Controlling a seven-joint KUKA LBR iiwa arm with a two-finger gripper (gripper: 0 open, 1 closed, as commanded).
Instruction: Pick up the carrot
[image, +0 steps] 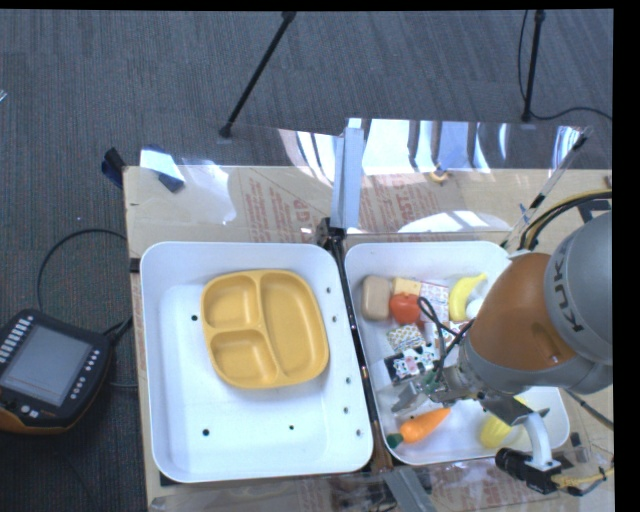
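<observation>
Claw (418, 392) hangs low in the right bin (452, 250), near its front left corner, under the bulky grey and orange arm (535, 315). From where I stand I cannot tell its state; the wrist hides too much of it. Carrot (425, 425) lies just in front of the claw, flat on the bin floor, its orange body slanting and its green end pointing toward the front left corner. Nothing appears to be lifted, so I judge the pick not yet made: the carrot has to be gripped and raised. Farther back in that bin sit a beige block (376, 297), a red tomato (405, 308) and a banana (462, 296), with a yellow piece (495, 432) near the front. Left bin (165, 360) holds a yellow tray (265, 327).
</observation>
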